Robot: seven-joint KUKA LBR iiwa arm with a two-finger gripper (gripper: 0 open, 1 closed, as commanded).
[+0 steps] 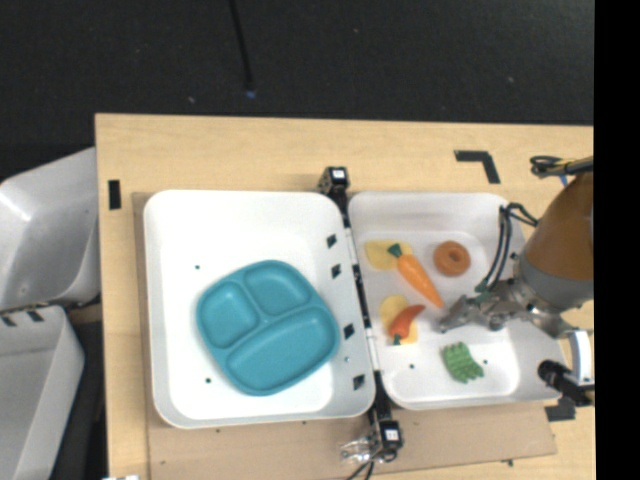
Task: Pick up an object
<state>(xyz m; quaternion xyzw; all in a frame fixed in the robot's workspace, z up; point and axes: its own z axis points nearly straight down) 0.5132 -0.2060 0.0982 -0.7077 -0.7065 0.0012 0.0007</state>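
Hovering gripper [455,317] in rt bin [430,393], betw. carrot [419,278] & green toy [462,362]; grip state unclear.

Grey gripper [458,315] hovers low in the right white bin [430,393], beside the orange toy carrot [417,276]. Blue divided plate [266,325] sits in the left white bin [180,388].
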